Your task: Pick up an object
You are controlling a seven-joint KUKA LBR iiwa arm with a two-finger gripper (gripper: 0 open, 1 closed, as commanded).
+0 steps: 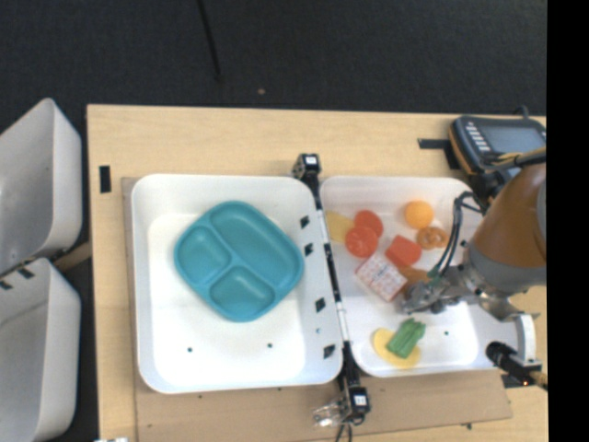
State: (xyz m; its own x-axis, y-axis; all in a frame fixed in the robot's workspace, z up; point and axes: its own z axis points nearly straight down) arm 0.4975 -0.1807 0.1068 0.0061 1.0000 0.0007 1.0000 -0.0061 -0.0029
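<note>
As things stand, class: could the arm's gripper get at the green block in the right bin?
Probably yes. The gripper hangs just above the green block, which lies uncovered on a yellow piece, nothing between them.

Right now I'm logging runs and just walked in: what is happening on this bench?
A grey arm with an orange band reaches from the right into the right white bin. Its gripper hovers low over small toys, just above a green block lying on a yellow piece. The left white bin holds a teal divided plate.
</note>
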